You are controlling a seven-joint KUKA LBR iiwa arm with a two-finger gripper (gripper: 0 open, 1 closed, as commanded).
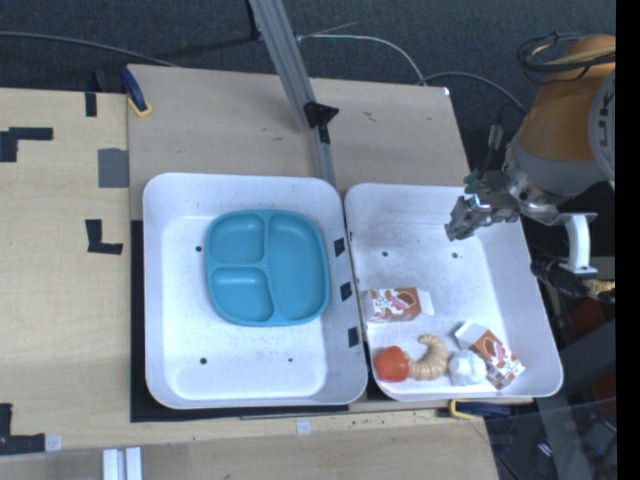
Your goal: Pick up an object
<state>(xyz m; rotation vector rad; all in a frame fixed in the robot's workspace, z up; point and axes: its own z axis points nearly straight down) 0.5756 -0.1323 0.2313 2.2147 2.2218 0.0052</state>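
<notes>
grey arm's jaws [462, 223] — spread unclear, cannot tell — hover at two o'clock of the right bin [520, 268]; croissant [432, 356] at six.

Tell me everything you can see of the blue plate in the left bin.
The blue plate is a rounded-square divided dish, turquoise, plastic by the look, with three compartments: one long at the right, two smaller at the left. It lies flat, right side up, on the floor of the left bin, toward the far side and apart from the walls. Nothing lies in it. The hand is over the right bin, well away.
</notes>
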